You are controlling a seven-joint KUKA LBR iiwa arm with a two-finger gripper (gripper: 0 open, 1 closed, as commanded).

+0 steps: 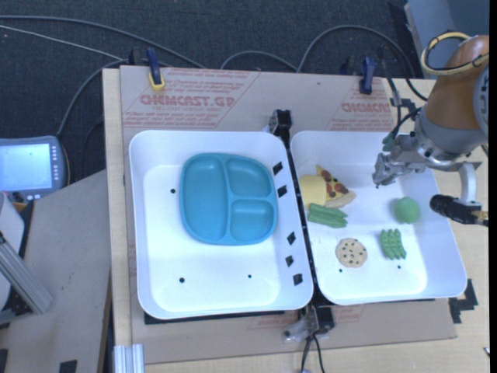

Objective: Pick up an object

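Observation:
In the right bin (435, 278) lie several toy foods. A yellow pizza slice (324, 188) rests near the bin's left wall, with a green bean pod (327, 215) just below it. A round cookie (351, 252) sits toward the front, a knobbly green vegetable (393, 244) to its right, and a green ball (406, 209) further back. My gripper (386, 171) hangs over the back right part of this bin, above and left of the green ball, with nothing seen in it.
The left bin (155, 278) holds a blue divided plate (229, 199). Black clips run along the wall between the bins. Blue clamps (154, 72) hold the board at the back. A small screen (29, 164) stands off the bench at far left.

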